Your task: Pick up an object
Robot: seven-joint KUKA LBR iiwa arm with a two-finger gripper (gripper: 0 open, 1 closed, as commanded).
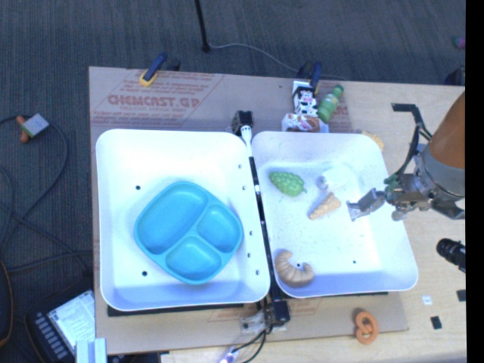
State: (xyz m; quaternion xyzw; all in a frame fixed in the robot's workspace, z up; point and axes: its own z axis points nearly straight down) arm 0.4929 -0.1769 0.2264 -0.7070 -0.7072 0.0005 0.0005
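Smooth blue three-compartment plate in left bin.

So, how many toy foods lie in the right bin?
3: green grapes near the upper left, a cone in the middle, a croissant at the lower left. The gripper might hide another.

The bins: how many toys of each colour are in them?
Blue: 1, the tray in the left bin
Green: 1, the grapes in the right bin
Orange: 1, the cone
Tan: 1, the croissant
Total: 4
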